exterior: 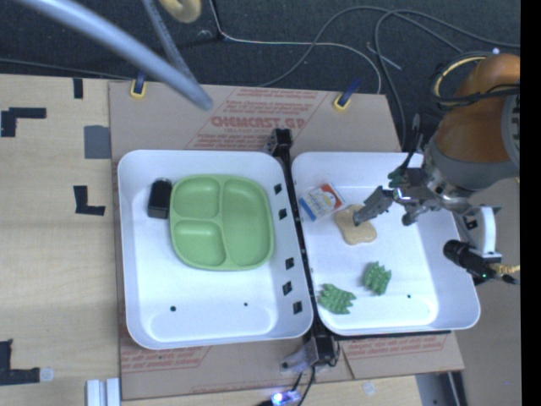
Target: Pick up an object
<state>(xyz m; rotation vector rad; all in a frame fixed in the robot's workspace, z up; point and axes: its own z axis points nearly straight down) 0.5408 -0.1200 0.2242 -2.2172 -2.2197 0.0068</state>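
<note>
Biscuit-coloured and flat, the tan piece (357, 229) sits in the right bin (448, 311) at about ten o'clock from that bin's middle, with a rounded, slightly lobed outline and a matte, dough-like face. I see the gripper (390, 206) over the bin's upper right, its fingers spread apart; the left fingertip (365, 214) overlaps the tan piece's upper edge, but nothing lies between the fingers, so I read no grasp. Whether that tip touches the piece or hangs above it I cannot tell from this slant. Just at eleven o'clock of the tan piece lies a small packet (321, 200), white with red and blue print too blurred to read. Two green toys, ragged and leafy in outline, lie lower down: one (376, 277) near six o'clock of the tan piece, the other (336, 298) toward the bin's seven o'clock corner. The arm's orange band (478, 117) is cut by the frame at three o'clock. In the left bin (144, 311) a pale green plate (221, 222) with three smooth compartments sits near the centre, and a small dark block (159, 199) touches its nine o'clock rim; its make is unclear.
</note>
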